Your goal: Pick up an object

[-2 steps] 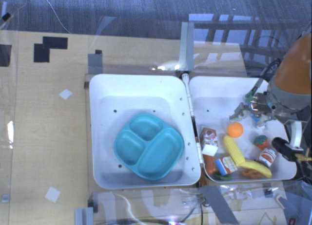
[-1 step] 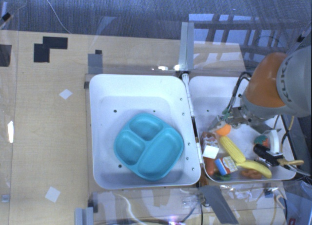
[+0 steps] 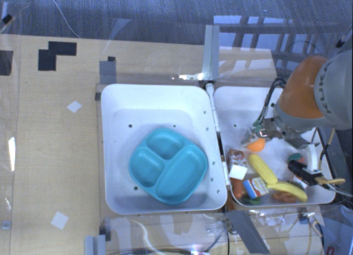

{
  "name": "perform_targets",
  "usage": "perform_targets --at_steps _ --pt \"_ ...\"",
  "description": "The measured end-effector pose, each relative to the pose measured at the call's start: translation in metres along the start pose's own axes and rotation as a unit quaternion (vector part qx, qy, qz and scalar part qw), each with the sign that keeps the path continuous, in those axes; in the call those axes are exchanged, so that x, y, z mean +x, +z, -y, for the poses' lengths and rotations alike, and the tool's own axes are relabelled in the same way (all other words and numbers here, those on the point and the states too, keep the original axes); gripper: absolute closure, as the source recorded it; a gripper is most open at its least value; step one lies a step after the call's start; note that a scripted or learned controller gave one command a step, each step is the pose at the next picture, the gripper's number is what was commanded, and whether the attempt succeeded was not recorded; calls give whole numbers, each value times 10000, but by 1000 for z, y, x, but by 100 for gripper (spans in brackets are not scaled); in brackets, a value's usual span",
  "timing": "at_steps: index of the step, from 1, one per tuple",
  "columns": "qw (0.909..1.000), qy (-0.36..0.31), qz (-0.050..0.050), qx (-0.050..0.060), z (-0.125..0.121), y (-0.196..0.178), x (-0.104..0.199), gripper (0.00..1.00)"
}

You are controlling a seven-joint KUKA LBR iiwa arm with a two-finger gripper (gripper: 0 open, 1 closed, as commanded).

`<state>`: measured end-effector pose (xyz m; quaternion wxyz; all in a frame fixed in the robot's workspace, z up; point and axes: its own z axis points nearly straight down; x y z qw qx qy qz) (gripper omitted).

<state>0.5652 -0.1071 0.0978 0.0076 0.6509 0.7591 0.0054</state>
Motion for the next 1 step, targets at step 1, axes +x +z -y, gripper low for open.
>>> perform_targets --at_steps 1 --pt "9998 194 -22 82 -54 -84 67 100"
